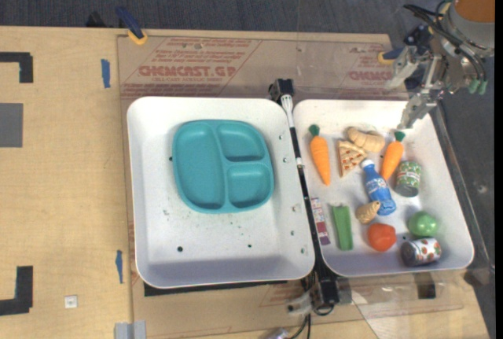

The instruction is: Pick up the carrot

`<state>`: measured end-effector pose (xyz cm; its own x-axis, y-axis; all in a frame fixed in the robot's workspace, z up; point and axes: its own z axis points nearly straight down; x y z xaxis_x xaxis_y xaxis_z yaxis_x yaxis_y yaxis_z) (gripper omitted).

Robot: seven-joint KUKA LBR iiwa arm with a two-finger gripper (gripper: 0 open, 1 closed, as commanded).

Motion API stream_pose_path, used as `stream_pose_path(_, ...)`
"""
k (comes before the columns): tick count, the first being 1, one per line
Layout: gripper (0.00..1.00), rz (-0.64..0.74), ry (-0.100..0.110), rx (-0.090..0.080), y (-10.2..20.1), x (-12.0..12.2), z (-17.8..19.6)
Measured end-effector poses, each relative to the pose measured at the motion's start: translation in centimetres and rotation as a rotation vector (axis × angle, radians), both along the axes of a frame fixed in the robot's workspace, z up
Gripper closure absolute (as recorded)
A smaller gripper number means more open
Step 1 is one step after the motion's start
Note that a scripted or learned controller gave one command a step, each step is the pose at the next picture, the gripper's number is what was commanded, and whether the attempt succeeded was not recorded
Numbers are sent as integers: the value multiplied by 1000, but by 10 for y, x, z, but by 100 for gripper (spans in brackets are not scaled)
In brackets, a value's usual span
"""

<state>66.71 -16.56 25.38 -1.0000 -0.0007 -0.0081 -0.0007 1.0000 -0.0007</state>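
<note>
Two orange carrots with green tops lie in the right bin point(460, 239). One carrot point(320, 159) is near the bin's left wall. The other carrot point(391, 160) lies toward the right, between a blue bottle point(378, 187) and a green can point(408, 178). My gripper point(420, 103) hangs over the far right corner of that bin, its lower tip just above and to the right of the right-hand carrot's green top. Nothing is visibly held.
A teal divided plate point(224, 164) sits in the left bin point(149, 196). The right bin also holds a pizza slice point(348, 158), a beige piece point(365, 139), a green block point(342, 225), a tomato point(382, 237), a green apple point(424, 224) and a dark can point(422, 251).
</note>
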Motion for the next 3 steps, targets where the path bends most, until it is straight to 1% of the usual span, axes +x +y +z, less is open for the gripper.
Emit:
stream_pose_path(1,0,25,13,3,-22,-2,-115)
stream_pose_path(2,0,70,-3,-2,-5,-35,-158)
stream_pose_path(3,0,32,-4,4,64,-63,-164)
